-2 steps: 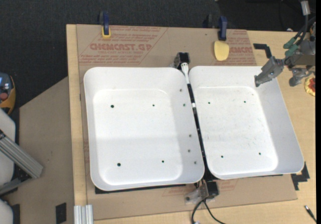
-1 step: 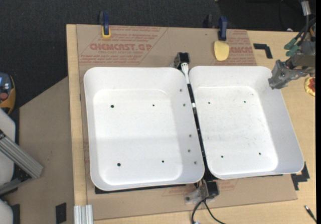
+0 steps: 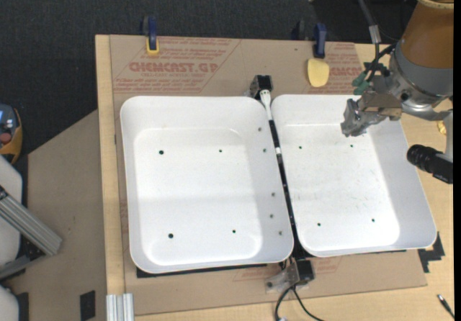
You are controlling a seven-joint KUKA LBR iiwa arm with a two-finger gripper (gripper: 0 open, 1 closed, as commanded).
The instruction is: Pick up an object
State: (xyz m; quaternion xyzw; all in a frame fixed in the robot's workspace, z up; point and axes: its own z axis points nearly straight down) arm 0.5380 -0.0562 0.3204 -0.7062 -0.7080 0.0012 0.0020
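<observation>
At the near edge of the brown board, a small black connector with a trailing cable sat just below the seam between the two bins. The left bin and the right bin lay side by side, touching along a dark strip; their white floors bore a few small dark dots.

Farther back, the gripper hung over the far right part of the right bin, close to its far rim, below the grey and orange arm. Whether it was open or closed could not be told, and nothing could be seen held in it.

The likeliest thing to pick, a pale yellow object, lay on the board just beyond the right bin's far left corner, outside both bins and close to a blue clamp at the board's far edge. A second blue clamp stood toward the far left corner.

By this showing, the pick was not yet made: the object rested untouched and apart from the gripper, so approach, grasp and lift all seemed left to do.
</observation>
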